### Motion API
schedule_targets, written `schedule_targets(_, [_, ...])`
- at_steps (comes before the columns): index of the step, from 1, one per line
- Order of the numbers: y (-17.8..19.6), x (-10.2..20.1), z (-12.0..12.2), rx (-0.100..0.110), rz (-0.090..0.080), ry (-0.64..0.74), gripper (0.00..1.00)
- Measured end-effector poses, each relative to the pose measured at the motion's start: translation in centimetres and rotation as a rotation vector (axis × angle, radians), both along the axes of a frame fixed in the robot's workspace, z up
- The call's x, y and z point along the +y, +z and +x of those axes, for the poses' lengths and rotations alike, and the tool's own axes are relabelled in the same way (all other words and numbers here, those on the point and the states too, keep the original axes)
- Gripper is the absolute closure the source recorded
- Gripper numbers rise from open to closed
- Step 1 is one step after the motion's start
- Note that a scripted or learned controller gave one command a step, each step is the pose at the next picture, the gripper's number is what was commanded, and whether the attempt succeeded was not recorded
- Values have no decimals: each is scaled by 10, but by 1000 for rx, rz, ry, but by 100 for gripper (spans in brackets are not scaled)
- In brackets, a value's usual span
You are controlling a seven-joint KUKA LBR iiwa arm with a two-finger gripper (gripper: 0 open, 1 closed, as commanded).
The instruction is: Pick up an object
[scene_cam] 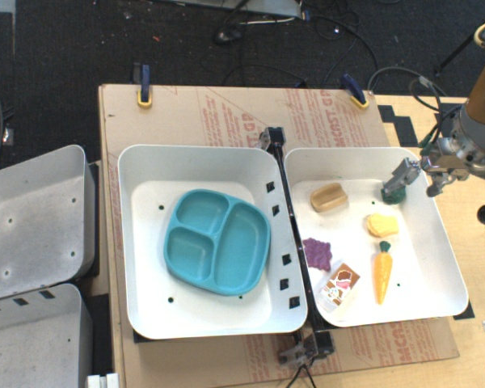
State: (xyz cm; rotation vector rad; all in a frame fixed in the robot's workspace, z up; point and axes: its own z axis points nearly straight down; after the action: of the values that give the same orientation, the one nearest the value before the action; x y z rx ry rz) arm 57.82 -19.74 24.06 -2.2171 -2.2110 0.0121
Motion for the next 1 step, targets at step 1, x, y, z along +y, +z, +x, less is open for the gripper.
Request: schedule_targets(1, [8,1,2,-13,-3,4,0])
